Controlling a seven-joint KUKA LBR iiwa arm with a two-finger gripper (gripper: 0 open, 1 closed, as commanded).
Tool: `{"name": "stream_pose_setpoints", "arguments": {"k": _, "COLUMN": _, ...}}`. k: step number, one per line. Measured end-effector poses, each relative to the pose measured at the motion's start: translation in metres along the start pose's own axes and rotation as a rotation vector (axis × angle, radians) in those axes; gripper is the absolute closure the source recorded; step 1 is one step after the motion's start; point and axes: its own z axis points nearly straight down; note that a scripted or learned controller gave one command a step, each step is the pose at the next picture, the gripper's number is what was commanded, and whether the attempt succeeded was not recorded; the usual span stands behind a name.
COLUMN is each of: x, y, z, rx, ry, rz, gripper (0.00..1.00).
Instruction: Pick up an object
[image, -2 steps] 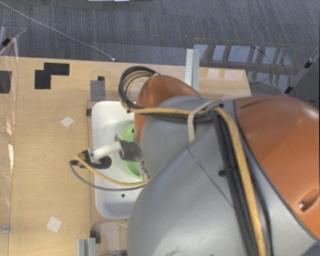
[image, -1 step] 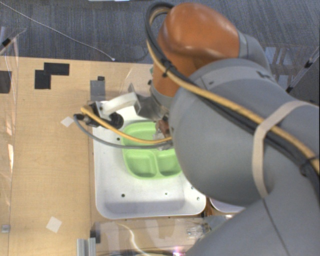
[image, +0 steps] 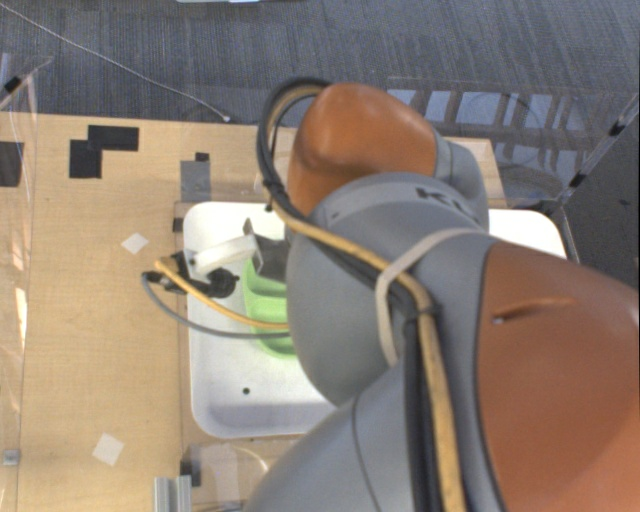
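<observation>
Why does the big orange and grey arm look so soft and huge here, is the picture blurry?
In the camera view, the arm sits close to the lens, so it looms large and slightly soft; the white bin and green object beneath look sharper, under even light with faint shadows.

Wooden bench (image: 90, 330) (black patches); dark grey carpet (image: 400, 40) beyond.

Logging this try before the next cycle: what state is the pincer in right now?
Pincer: cannot be told. It sits low in the left white bin, over a green object, with the arm's bulk covering most of it.
</observation>
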Motion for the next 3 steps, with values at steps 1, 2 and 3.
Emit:
{"name": "stream_pose_setpoints", "arguments": {"k": 1, "x": 0.000, "y": 0.000, "z": 0.064, "rx": 0.001, "ry": -0.001, "rz": -0.003, "gripper": 1.00}}
{"name": "stream_pose_setpoints", "arguments": {"k": 2, "x": 0.018, "y": 0.004, "z": -0.044, "rx": 0.003, "ry": 0.009, "rz": -0.359, "gripper": 1.00}}
{"name": "stream_pose_setpoints", "arguments": {"k": 3, "x": 0.007, "y": 0.003, "z": 0.038, "rx": 0.000, "ry": -0.003, "rz": -0.222, "gripper": 1.00}}
